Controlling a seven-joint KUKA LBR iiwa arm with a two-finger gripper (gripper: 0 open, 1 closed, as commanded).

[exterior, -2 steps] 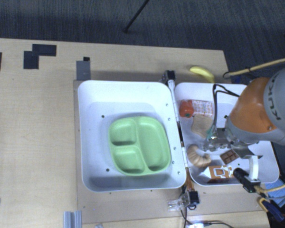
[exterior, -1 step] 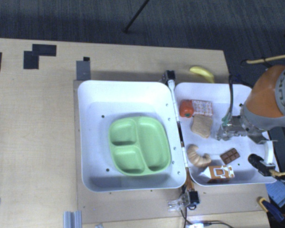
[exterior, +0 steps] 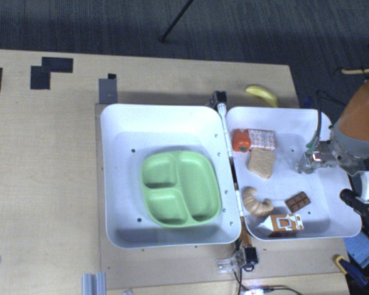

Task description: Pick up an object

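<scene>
The right white bin (exterior: 335, 220) holds several small things. A red-orange item (exterior: 241, 141) and a pink-and-white wafer pack (exterior: 262, 139) lie at its back left. Below them come a tan bread slice (exterior: 261, 163), a croissant (exterior: 256, 201), a brown chocolate bar (exterior: 297, 201) and an orange-and-white box (exterior: 286, 224) at the front. My gripper (exterior: 309, 163) hangs over bare bin floor at the right side, to the right of the bread slice and above the chocolate bar. Nothing shows held in it.
The left white bin (exterior: 120, 165) carries a green divided plate (exterior: 179, 186). A yellow banana (exterior: 261, 94) lies on the bench behind the right bin. The arm's orange band (exterior: 364, 115) sits over the right bin's far right edge.
</scene>
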